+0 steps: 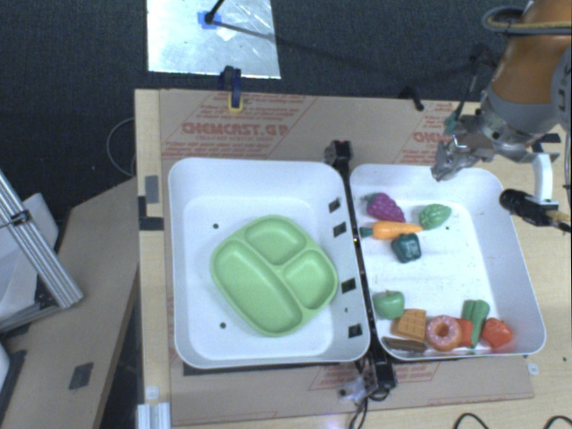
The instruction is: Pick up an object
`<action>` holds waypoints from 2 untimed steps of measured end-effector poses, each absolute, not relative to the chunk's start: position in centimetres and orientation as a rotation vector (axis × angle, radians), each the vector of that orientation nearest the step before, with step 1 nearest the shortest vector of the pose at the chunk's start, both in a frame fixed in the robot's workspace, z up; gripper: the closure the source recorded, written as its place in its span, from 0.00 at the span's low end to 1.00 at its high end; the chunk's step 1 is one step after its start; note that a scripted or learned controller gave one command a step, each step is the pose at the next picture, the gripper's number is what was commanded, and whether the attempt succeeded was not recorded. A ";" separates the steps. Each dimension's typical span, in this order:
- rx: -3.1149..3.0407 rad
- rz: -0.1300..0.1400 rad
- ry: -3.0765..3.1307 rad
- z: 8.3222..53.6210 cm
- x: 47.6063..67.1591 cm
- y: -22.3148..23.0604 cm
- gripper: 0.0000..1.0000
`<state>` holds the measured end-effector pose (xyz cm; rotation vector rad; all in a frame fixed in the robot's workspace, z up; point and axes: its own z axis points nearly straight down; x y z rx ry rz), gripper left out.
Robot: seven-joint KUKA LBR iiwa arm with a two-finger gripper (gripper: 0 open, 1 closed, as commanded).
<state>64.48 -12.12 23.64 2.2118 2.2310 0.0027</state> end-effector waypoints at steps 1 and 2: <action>2.214 0.000 2.232 22.4 61.1 -8.6 1.00; 2.215 -0.002 2.233 21.6 57.3 -5.8 1.00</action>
